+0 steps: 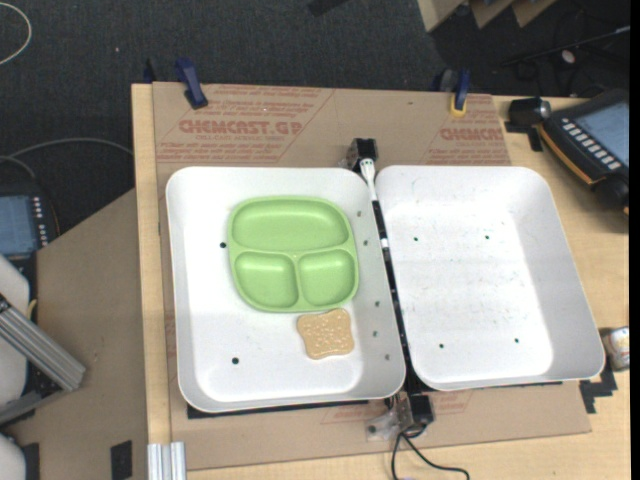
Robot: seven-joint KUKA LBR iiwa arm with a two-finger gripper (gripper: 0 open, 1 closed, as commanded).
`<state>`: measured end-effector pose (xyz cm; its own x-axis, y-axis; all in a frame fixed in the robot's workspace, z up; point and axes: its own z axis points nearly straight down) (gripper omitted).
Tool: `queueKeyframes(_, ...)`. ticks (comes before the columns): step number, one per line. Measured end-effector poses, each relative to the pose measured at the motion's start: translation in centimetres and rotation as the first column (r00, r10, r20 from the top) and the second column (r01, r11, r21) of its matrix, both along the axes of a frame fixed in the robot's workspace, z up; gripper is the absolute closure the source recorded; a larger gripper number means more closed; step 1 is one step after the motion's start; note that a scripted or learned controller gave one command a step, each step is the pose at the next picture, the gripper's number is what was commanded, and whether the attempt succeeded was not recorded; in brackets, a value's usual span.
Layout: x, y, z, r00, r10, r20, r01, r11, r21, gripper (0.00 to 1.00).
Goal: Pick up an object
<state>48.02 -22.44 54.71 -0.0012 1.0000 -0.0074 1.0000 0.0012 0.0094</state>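
Two smooth white plastic bins, left [200, 348] and right [560, 268], sit on a matt brown cardboard sheet [260, 123]; the green divided plate [290, 228] looks like smooth, softly glossy plastic, the tan toast piece [326, 333] rough and speckled.

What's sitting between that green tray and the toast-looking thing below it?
Nothing: in the camera view the green divided plate and the toast piece nearly touch; a sliver of white bin floor separates them.

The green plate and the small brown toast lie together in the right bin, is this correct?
Not quite. The camera view shows the green plate and the toast together in the left bin, not the right bin.
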Motion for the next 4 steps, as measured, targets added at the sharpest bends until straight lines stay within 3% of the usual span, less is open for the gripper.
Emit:
queueKeyframes(1, -0.1, 1.3, -12.4, 1.000, -0.001, -0.022, 0.001, 1.000, 0.013, 1.00)
queueKeyframes(2, -0.2, 3.7, -22.7, 1.000, 0.000, -0.021, 0.001, 1.000, 0.012, 1.00)
queueKeyframes(3, 8.5, -0.1, -26.4, 1.000, 0.001, -0.005, -0.001, 1.000, 0.003, 1.00)
queueKeyframes(4, 19.1, 0.2, -24.6, 1.000, 0.004, 0.000, -0.004, 1.000, 0.004, 1.00)
